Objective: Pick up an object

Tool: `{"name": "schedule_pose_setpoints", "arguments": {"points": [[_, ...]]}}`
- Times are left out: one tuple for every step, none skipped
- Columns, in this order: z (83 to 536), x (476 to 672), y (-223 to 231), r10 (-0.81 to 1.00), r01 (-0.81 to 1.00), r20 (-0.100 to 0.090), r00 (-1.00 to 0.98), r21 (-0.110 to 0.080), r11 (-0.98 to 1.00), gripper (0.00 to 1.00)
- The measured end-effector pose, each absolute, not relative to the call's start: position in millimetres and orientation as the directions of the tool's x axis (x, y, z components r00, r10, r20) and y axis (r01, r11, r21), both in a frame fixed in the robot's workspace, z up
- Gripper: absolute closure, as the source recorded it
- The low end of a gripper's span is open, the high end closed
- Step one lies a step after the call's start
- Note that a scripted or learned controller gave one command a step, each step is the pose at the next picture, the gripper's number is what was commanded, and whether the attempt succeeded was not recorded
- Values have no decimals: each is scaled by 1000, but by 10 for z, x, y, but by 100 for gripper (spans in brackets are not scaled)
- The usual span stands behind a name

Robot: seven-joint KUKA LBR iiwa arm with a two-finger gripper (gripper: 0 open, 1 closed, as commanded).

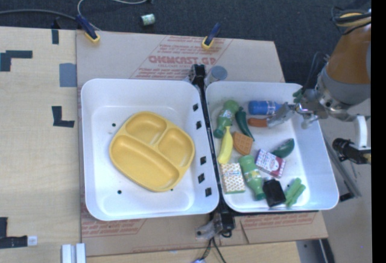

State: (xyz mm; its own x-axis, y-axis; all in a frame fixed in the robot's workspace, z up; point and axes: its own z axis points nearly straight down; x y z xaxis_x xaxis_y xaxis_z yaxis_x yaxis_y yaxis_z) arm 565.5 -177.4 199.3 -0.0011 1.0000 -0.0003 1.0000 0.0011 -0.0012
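Object: blue can (263, 107) lies at the far side of the right bin (313, 162), touching an orange piece (258, 122).
Claw: the claw (281, 114) hangs just beside the can, jaws slightly spread, pinching nothing.
Neighbours: green pepper (242, 121), banana (225, 146), crowded close.
Left bin: yellow tray (152, 150).
Risk: the round can may roll away, or the jaws may catch the clutter.
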Motion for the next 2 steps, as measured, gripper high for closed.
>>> {"name": "schedule_pose_setpoints", "arguments": {"points": [[861,5737,-2035,1000,1000,-1,-1,2,1,0],[965,5744,-2040,1000,1000,-3,0,5,0,100]]}}
